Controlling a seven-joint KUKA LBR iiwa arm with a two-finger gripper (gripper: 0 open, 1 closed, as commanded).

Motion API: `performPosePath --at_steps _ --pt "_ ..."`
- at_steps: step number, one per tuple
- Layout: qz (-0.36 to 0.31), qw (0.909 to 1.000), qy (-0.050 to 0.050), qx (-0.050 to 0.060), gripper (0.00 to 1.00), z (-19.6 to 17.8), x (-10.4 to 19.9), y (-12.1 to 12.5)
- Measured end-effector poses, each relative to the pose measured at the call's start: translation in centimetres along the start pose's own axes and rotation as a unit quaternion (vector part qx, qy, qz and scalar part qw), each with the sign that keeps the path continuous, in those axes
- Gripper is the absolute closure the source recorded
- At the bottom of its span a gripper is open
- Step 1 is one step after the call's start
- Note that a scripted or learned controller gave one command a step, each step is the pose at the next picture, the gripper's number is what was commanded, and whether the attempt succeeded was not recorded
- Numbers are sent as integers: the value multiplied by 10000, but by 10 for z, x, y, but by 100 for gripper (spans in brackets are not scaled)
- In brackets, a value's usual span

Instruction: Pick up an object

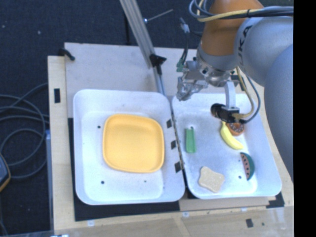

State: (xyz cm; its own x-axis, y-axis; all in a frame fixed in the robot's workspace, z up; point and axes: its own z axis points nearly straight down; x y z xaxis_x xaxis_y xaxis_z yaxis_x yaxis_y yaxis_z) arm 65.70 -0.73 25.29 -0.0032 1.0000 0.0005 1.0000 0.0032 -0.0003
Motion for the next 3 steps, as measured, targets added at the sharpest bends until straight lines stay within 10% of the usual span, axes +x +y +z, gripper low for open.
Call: performPosePath --at_steps 2,3 --pt "-1 10000 4 -7 100 1 93 -16" --pt "16 10000 0 -5 0 2 91 -16"
